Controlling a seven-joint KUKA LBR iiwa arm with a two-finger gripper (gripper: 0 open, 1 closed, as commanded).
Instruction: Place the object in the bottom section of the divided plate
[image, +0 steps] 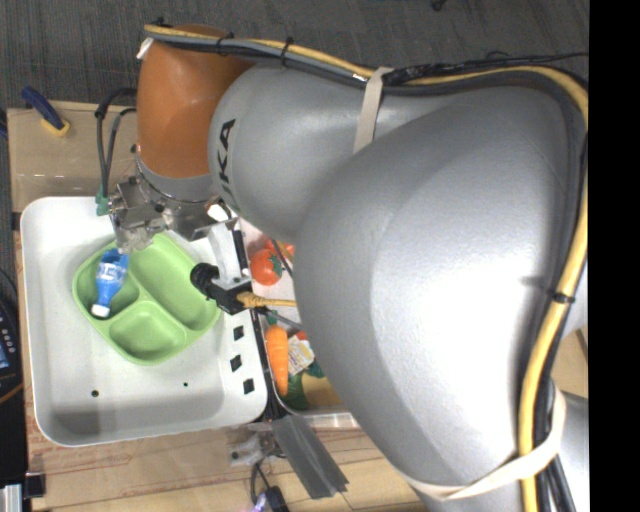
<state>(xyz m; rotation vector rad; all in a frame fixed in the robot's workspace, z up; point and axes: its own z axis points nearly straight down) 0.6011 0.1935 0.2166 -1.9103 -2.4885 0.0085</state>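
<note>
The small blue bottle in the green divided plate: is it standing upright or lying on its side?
Lying on its side. The small blue bottle rests lengthwise in the left compartment of the green divided plate, its white cap end pointing toward the lower left.

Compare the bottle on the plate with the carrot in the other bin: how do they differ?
The bottle is blue and clear with a white cap; the carrot is orange. The bottle lies in the left section of the green plate, in the left bin; the carrot lies in the right bin, partly hidden by the arm. Both lie on their sides.
</note>
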